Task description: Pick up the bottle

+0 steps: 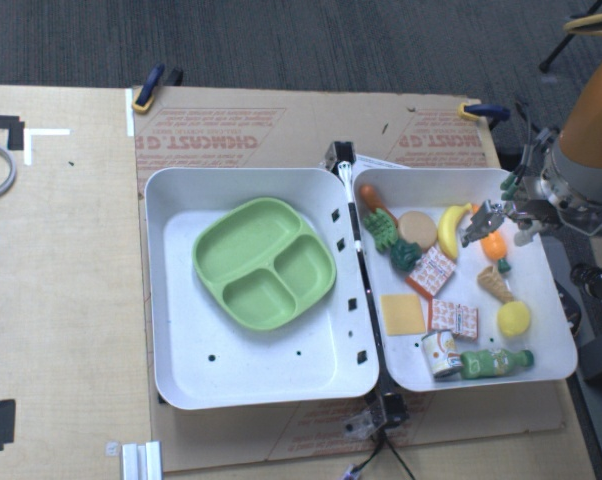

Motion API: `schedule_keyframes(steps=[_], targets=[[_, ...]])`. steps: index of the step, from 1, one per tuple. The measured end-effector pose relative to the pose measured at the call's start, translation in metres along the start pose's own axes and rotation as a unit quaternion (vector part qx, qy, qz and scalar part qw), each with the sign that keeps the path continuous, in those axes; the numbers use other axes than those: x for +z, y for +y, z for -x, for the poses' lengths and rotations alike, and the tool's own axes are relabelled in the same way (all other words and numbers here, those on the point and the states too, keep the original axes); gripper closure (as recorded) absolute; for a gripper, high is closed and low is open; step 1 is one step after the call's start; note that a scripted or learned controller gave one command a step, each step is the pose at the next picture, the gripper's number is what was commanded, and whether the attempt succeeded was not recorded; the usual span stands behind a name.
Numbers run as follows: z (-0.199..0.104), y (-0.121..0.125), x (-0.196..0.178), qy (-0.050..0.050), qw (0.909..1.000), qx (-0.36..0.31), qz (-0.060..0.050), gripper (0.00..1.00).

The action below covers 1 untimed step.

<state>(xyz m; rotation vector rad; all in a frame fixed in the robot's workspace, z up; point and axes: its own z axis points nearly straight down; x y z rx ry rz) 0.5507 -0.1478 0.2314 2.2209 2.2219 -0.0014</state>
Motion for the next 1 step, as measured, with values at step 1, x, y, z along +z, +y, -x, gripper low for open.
schedule_keyframes(steps=[1], targets=[[0.0004,0.0004,-0.0094,0.000,1.0000,0.000,0.000,1.00]])
